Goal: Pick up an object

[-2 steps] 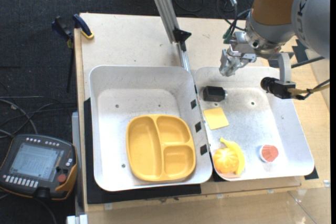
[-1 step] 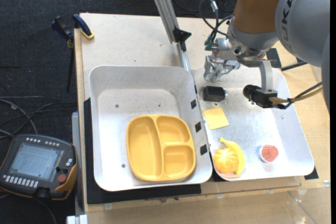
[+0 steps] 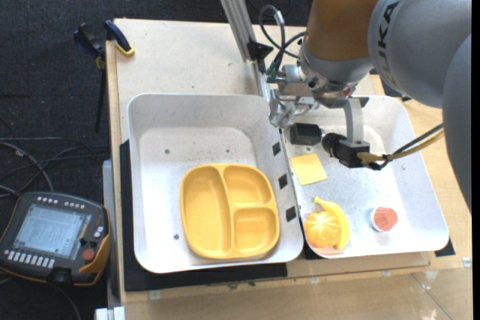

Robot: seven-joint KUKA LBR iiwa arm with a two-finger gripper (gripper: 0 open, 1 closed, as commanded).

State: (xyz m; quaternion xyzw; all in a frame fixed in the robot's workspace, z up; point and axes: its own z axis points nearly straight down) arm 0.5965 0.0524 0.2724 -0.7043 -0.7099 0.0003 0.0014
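Observation:
My gripper hangs low over the far left corner of the right bin, close to the wall shared with the left bin. A small black block lies just to the gripper's near right. Nearer the camera, a flat yellow square rests on the bin floor. At the bin's front sit a yellow and orange fruit-like toy and a small red and white round piece. I see nothing held in the gripper.
The left bin holds a yellow divided plate at its front right. A slanted metal rail runs down toward the bins' shared wall. A teach pendant lies off the bench at the left.

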